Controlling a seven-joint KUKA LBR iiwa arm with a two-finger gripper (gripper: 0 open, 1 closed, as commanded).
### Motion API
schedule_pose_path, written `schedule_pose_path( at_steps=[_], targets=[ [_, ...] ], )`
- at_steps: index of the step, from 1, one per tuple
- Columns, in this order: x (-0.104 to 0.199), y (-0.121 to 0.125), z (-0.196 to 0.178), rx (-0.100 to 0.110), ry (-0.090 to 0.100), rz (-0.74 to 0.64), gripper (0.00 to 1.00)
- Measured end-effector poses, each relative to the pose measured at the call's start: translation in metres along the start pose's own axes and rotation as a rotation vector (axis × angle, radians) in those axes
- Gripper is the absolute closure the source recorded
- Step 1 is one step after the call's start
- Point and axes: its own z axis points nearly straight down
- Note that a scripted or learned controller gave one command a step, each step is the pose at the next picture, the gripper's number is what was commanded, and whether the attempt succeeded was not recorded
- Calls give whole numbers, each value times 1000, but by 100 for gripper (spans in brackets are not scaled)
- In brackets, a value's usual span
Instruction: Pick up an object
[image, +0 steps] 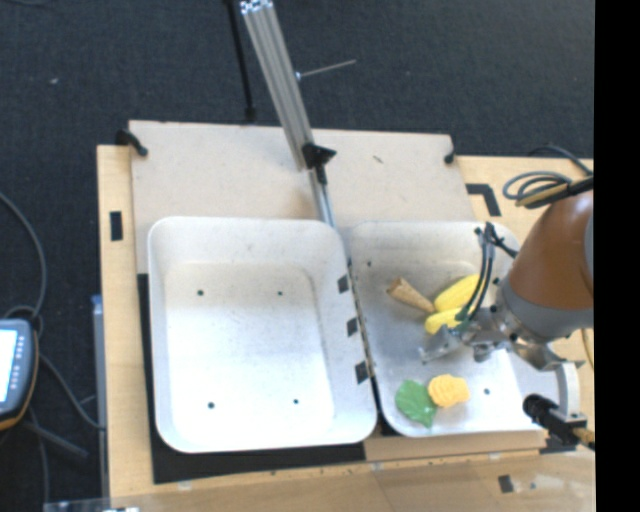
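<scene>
The end effector (447, 345) hangs low in the right bin (400, 245); its opening cannot be told. Yellow banana (452, 296) touches it, tan cone (410, 294) beside. Left bin (250, 330) offers open floor.

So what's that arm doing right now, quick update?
Gripper low in the right bin, beside the yellow banana. Nothing seen held. Tan cone, green piece, yellow piece nearby.
</scene>
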Motion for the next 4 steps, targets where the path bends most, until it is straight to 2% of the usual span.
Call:
schedule_pose_path(
  at_steps=[1, 3, 4],
  targets=[
    [-2, 2, -14, -9, -2, 5, 100],
    [-3, 3, -99, -10, -2, -6, 100],
    [33, 29, -89, -5, -1, -8, 100]
  ],
)
